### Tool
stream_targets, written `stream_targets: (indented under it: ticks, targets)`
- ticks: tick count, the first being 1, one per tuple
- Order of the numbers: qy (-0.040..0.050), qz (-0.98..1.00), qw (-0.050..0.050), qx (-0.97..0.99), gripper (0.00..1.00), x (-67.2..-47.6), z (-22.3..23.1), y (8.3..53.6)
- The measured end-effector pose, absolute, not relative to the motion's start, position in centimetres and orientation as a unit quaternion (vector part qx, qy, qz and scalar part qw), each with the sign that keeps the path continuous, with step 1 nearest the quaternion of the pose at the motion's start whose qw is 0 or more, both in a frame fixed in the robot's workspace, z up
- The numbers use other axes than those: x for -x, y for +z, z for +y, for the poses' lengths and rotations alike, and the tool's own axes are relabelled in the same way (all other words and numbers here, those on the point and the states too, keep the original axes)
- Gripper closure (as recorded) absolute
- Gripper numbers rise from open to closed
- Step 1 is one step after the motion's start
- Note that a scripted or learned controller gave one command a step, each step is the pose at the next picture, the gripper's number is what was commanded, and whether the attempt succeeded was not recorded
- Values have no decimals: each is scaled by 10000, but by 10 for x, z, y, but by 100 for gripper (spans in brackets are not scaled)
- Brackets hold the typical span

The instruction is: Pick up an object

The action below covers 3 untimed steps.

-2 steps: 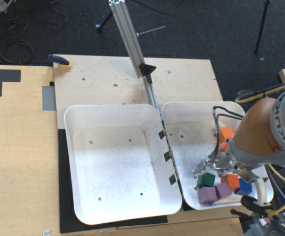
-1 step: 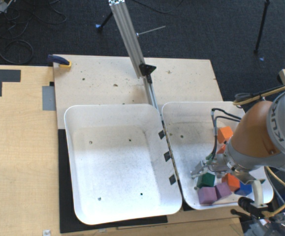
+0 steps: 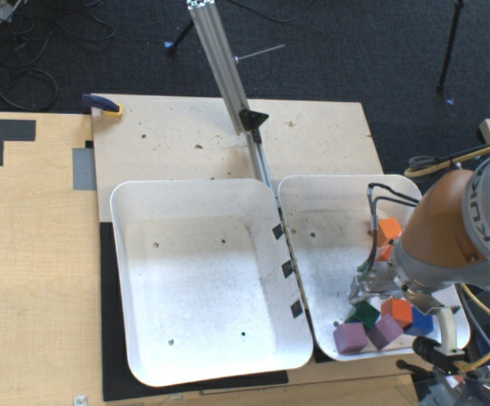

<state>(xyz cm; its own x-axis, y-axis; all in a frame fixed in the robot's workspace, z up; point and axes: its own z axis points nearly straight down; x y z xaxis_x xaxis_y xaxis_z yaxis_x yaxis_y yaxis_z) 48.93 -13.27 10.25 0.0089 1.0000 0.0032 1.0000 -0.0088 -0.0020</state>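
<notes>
While the gripper (image 3: 370, 293) hangs low over the blocks (image 3: 380, 324) in the right bin (image 3: 329, 201), nothing looks lifted; whether its jaws are apart or together I cannot tell

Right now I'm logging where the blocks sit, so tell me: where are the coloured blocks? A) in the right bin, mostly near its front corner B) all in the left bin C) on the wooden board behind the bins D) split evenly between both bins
A: the purple block, green block and orange block all lie in the right bin, most beside the gripper.
</notes>
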Motion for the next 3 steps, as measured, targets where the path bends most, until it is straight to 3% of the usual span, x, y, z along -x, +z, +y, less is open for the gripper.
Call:
stream_targets:
  ticks: [3]
  targets:
    - [-7,-7076,-10,7066,100,-492,-132,229]
